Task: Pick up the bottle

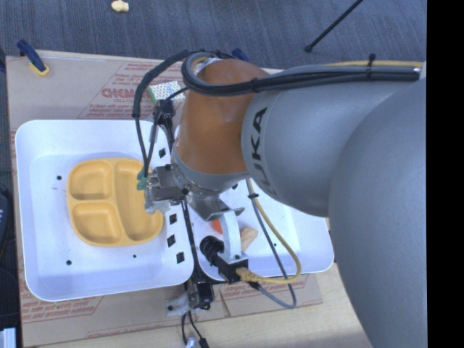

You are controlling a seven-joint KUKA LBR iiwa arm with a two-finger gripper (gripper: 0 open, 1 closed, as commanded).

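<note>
Over the seam between the 2 white bins point(43, 216), the arm point(290, 151) is hanging beside a yellow divided tray point(101, 201), probably searching for the bottle, gripper state impossible to tell.

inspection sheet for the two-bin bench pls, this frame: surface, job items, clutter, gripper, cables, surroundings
Surface: two shallow white bins side by side, left bin and right bin, on printed cardboard.
Job's things: bottle cannot be identified; the arm covers most of the right bin.
Clutter: yellow divided tray in the left bin; small orange and tan items in the right bin, partly hidden.
Grippers: gripper low over the tray's right edge; nothing visibly held.
Cables: black cables loop over the orange band; yellow-tipped cable hangs over the right bin's near rim.
Surroundings: grey carpet with a small yellow object; blue clamp at the cardboard's far left corner.
</note>
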